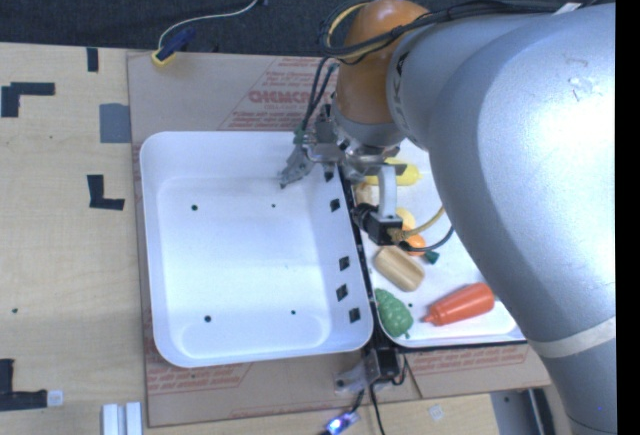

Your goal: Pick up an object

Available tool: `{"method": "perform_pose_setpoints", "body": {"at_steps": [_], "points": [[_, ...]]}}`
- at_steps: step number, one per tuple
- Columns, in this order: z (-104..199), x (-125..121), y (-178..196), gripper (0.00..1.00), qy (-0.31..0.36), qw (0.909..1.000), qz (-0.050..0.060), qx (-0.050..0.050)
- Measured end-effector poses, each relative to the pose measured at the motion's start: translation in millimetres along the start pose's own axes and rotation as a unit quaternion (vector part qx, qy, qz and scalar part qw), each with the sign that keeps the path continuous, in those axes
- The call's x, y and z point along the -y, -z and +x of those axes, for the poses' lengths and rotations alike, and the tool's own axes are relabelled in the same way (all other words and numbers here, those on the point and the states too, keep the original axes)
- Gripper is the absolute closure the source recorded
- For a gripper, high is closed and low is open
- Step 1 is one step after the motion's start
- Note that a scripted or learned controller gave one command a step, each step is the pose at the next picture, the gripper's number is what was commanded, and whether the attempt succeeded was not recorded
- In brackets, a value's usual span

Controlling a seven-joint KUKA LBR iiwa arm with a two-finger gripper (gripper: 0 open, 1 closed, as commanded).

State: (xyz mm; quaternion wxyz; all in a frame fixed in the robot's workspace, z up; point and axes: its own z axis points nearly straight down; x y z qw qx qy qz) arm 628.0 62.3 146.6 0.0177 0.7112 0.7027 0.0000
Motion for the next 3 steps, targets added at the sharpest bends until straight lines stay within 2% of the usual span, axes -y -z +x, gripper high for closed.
{"method": "perform_pose_setpoints", "body": {"at_steps": [1, 2, 3], "points": [[21, 12, 42, 0.0, 0.006, 0.9998, 0.011, -0.012], [86, 74, -64, 0.0, 0.009, 0.9997, 0.017, -0.012], [82, 71, -50, 1.0, 0.008, 0.9998, 0.015, -0.012]]}}
